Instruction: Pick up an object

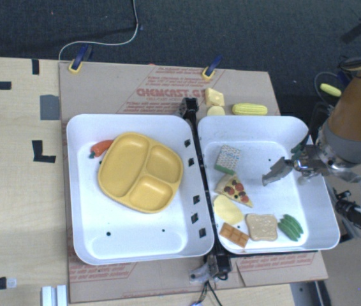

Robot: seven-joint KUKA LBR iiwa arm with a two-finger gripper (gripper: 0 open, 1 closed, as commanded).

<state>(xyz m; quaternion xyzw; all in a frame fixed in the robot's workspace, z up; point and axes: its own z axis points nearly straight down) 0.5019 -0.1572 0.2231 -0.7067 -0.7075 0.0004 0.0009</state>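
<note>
End effector (pixel 275 174) hangs over the right bin (pixel 308 130), nothing visibly between its fingers; how far open they are, I cannot tell. Nearest candidate: pizza slice (pixel 235 190), lying flat near the bin's left wall beside the grey sponge block (pixel 228 159). Probably light, rigid plastic and slick, best pinched across its narrow width.

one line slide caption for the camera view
Gripper hovers over right bin of toy food; yellow tray fills left bin.

arm reaching from right, gripper (pixel 275 175) low.
</note>
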